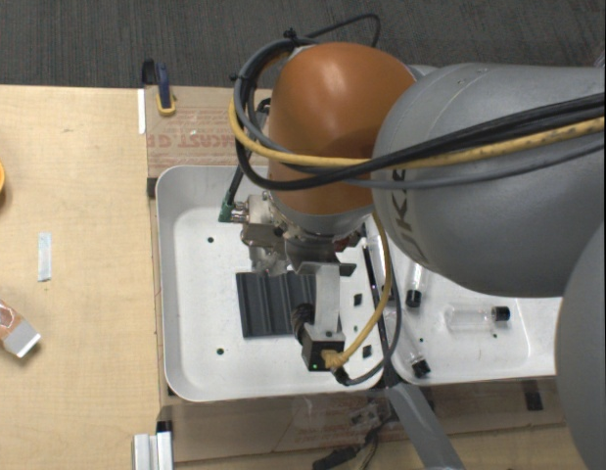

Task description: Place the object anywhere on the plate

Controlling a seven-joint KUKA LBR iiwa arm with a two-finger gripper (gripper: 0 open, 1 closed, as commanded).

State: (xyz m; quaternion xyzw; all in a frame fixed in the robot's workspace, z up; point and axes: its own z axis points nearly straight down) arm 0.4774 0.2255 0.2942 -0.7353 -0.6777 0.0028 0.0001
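Over the white bin (pixel 190 262) our arm (pixel 479 164) hangs low, its orange band (pixel 332 116) and wrist hiding the gripper (pixel 283 297); we cannot tell how the tool stands. We cannot pick out the object or a plate either. A dark ribbed block (pixel 268 304) sits just under the wrist, perhaps part of the tool. We judge the step best done slowly: we confirm a grasp first, lift straight, and carry level before any release.

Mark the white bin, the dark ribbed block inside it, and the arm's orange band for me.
white bin (pixel 190 292): camera view, bare floor at its left.
dark ribbed block (pixel 266 304): camera view, middle of its top face.
orange band (pixel 332 116): camera view, top of the rounded shell.
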